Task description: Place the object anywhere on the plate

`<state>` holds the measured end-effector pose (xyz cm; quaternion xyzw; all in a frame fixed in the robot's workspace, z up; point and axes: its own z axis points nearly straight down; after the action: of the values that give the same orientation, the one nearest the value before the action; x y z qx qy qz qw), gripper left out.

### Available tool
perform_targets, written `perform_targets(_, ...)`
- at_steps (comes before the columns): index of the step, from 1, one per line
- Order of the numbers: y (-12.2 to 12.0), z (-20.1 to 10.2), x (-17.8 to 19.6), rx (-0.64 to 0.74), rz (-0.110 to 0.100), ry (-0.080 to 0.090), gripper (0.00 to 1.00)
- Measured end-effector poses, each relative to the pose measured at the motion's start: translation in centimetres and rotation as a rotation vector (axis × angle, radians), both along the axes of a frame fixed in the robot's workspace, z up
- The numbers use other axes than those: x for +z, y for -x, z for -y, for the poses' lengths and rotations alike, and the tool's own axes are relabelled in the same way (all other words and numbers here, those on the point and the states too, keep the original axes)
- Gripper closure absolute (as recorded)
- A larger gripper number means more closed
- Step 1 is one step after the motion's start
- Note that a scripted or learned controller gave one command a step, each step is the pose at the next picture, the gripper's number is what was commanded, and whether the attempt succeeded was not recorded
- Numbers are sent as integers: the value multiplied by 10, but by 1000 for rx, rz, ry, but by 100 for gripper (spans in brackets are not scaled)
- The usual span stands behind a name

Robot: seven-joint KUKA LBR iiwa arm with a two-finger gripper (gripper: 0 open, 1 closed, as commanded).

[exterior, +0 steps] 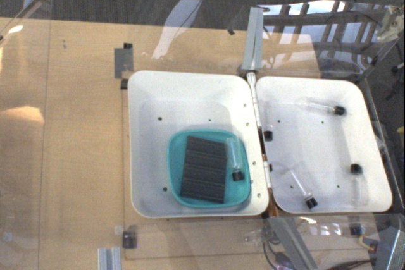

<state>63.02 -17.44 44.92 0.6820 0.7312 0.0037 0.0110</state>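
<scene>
two clear tubes with black caps [302,190] are seen in the right bin [373,193], nearest the camera; another tube [235,162] already lies on the teal plate [174,164] (beside a dark ridged block [204,169]), so placement is judged done. farther back, a third tube [321,107] lies. jaws: state cannot be told.

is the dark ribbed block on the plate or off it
On it: the dark ribbed block lies flat inside the teal plate, in the left bin.

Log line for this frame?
plate: left bin | on plate: dark ribbed block, clear tube | right bin: three clear tubes
</scene>
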Motion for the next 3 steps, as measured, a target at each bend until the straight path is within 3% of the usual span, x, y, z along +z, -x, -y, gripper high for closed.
perform_targets(1,-24,-30,-279,59,-20,-9,100)
perform_targets(2,6,-113,-263,260,-15,-7,100)
perform_targets(3,33,-185,-263,310,-16,-7,100)
